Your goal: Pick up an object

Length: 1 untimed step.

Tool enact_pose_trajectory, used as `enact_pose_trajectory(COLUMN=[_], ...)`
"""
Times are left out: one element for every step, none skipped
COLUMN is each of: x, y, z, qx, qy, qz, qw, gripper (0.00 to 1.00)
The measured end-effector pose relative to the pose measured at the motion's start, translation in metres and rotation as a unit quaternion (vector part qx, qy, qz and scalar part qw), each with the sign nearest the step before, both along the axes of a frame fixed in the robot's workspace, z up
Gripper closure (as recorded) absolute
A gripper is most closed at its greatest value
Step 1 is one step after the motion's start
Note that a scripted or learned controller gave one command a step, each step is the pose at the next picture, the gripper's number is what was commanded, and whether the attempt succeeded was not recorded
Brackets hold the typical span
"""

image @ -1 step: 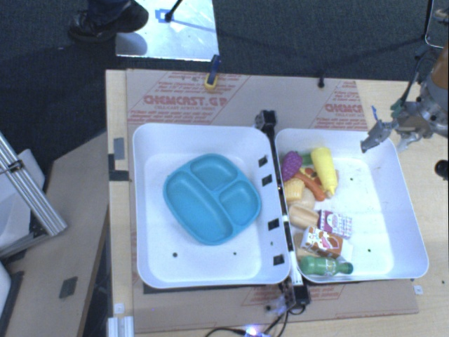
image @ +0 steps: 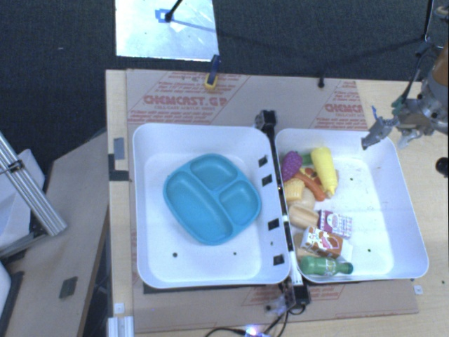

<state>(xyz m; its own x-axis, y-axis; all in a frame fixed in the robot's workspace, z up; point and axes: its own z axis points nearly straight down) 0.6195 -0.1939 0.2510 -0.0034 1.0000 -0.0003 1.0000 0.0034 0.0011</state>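
Overhead, the hand [image: 379,128] hovers at the right bin's [image: 403,209] far edge, finger state indiscernible. Toy food [image: 316,202] lies heaped along that bin's left wall; a blue tray [image: 210,199] occupies the left bin [image: 151,188]. Cardboard-covered tabletop [image: 182,97], dark carpet [image: 56,48] beyond.

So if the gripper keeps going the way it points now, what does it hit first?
The two-finger gripper hangs over the right white bin's far right corner, pointing down and left. Going straight on, it would probably meet bare bin floor first; the yellow toy corn cob lies further left. Depth is unclear.
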Motion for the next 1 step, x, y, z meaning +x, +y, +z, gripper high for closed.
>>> enact_pose_trajectory(x=[0.0023], y=[-0.0019], z=[-0.0425], qx=[0.0002], qy=[0.001], qz=[-0.001], qw=[1.0], gripper=[0.0])
